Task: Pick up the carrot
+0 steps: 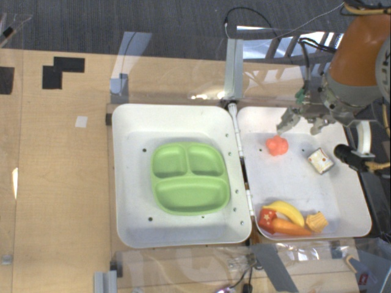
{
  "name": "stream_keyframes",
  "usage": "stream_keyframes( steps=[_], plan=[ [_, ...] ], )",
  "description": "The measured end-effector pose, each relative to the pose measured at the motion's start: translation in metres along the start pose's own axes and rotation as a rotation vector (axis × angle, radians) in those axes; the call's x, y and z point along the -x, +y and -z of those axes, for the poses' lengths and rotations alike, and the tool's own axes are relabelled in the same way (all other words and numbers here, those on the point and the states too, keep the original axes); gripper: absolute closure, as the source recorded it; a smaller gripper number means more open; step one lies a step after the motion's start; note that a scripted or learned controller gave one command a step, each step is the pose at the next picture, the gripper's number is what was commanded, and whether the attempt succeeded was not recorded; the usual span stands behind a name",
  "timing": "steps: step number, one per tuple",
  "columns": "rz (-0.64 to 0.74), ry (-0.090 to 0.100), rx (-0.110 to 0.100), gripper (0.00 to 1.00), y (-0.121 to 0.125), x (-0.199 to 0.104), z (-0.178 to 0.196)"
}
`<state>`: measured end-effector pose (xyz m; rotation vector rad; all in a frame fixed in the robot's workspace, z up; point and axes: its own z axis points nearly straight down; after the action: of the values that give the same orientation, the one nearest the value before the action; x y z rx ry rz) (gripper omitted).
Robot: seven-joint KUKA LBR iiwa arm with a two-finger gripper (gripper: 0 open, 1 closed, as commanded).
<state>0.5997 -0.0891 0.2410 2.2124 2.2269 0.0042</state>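
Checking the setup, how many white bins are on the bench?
2: left bin, holding a green tray; right bin, with the carrot at its near edge.

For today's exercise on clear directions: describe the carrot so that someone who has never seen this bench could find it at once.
Start at the right-hand white bin and go to its near edge, where a small cluster of toy food lies. The carrot is the long orange piece along the front of that cluster. It lies just below the yellow banana, between the red piece on its left and the corn on its right.

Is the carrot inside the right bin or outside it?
Inside: the carrot lies on the right bin's floor at its near edge.
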Motion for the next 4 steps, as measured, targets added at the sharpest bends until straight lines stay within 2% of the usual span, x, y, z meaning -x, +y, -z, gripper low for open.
stream_keyframes(
  steps=[1,2,3,4],
  plan=[
    [-0.221,0.000,-0.001,0.00,-0.066,0.066,-0.028],
    [-0.662,-0.001,0.002,0.00,-0.108,0.074,0.051],
    [-0.994,-0.001,-0.002,0.00,-0.112,0.073,0.003],
    [-1.368,-0.002,-0.001,0.00,-0.112,0.098,0.044]
  ],
)
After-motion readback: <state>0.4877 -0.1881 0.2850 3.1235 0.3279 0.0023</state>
